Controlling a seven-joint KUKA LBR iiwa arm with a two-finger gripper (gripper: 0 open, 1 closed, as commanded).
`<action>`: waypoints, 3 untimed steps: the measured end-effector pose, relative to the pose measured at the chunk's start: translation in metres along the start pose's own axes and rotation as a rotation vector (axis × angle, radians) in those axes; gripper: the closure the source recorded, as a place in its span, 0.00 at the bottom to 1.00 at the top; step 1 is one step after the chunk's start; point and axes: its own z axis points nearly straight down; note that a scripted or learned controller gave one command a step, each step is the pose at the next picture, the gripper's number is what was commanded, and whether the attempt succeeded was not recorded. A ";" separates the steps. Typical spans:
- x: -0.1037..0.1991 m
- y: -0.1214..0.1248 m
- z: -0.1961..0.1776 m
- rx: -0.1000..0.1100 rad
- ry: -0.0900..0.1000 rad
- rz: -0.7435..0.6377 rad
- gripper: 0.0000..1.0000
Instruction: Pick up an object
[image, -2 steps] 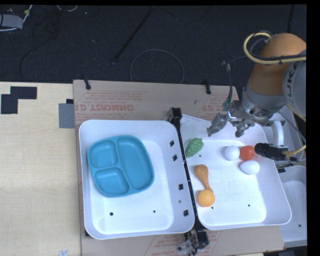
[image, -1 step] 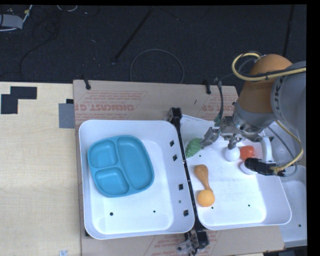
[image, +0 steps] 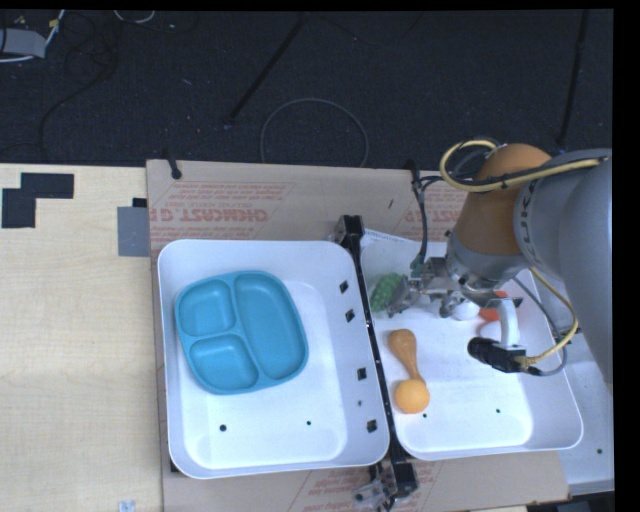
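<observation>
- The gripper (image: 420, 285) is low in the right bin (image: 500, 425), near its back left part, and the green object (image: 386, 292) lies just beside its tip on the left.
- It is not possible to tell from this view if the gripper touches the green object, or if its fingers are spread or closed, because the wrist hides them.
- An orange toy (image: 406, 370) with a thin neck and a round end lies in the right bin, in front of the green object and apart from it; the round end points to the front.
- A small red and white object (image: 497, 312) lies further right in the same bin, partly hidden under the arm (image: 560, 230).
- A black part (image: 495, 353) with a yellow cable hangs from the arm over the middle of the right bin.
- The left bin (image: 260, 440) holds a blue plate (image: 240, 330) with three compartments, which lies flat in the left half.
- Both bins stand side by side on a cardboard sheet (image: 250, 200) on the bench.
</observation>
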 end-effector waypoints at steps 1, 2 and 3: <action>-0.001 0.001 -0.014 -0.005 -0.001 0.004 1.00; 0.000 0.010 -0.062 -0.011 -0.002 -0.001 1.00; -0.003 0.009 -0.126 -0.013 -0.002 -0.001 1.00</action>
